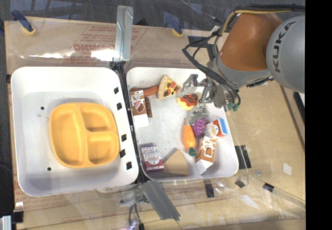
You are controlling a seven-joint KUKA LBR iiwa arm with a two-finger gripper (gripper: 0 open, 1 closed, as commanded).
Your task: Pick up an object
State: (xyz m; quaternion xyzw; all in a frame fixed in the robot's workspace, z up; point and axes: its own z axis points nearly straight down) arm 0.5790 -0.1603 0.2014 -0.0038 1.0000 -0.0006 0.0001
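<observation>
The claw (196,88) hangs low over the upper right part of the right bin (155,76), reaching in from the right under the arm's orange band. Whether it is apart or closed I cannot tell — the metal parts blur together against the clutter, and nothing can be seen gripped in it.

Just below the claw lies a small red and yellow toy (187,100), touching or nearly touching it; this looks like the nearest thing to take. To its left sits a pizza slice (167,86), pointing up and left. Further down come a purple bunch of grapes (199,128) and an orange carrot (189,136), the carrot's long axis running roughly up and down the view. A small carton (206,150) lies beside them near the right wall.

So the likely target lies directly beneath and slightly toward the bin's middle from the claw — a short drop, not a reach.

The left bin (31,76) holds a yellow divided tray (83,133), well apart from the arm.
</observation>
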